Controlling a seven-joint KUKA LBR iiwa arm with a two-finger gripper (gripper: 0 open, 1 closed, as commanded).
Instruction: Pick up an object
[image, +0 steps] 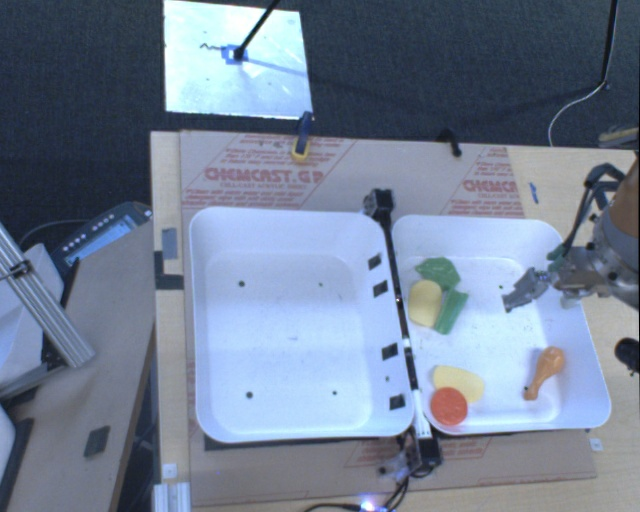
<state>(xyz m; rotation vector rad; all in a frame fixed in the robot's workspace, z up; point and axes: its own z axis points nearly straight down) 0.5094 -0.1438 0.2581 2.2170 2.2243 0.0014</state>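
Over the right bin (575, 400) the gripper (522, 292) hangs near the right wall, nothing between its fingers; whether they're apart or together I can't tell at this angle. Candidates all sit in that bin: green piece (441, 285) touching a yellow piece (424, 302) by the divider, yellow wedge (459, 380) touching a red disc (449, 406) at the front, orange drumstick (544, 371) alone at front right. My pick: the drumstick, nearest and clear of neighbours. Come straight down, jaws across the thin shank, not the bulb. Avoid the touching pairs; risk of nudging both. Left bin (215, 330) is irrelevant. Readable print: "CHEMCAST GP" in red on the backing sheet (265, 170), repeated at right, partly cut off.
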